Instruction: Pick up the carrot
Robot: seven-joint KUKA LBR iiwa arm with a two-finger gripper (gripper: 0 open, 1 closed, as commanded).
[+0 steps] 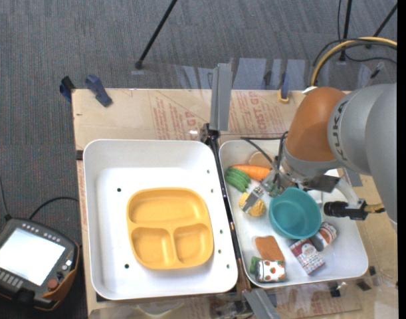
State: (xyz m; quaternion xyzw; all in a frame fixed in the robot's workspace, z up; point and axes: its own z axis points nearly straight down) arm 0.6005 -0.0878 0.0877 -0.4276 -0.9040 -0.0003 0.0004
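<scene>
Glossy white bin (359, 261) — tapered orange carrot (254, 172) beside metal pincer (256, 196), whose opening I cannot tell.

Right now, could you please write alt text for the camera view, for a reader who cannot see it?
The grey arm's claw hangs in the right bin beside the carrot, above a teal bowl. The left bin holds a yellow divided plate.

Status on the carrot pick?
Claw low in right bin, over corn. Carrot just left of it, not held. Teal bowl close alongside.
</scene>
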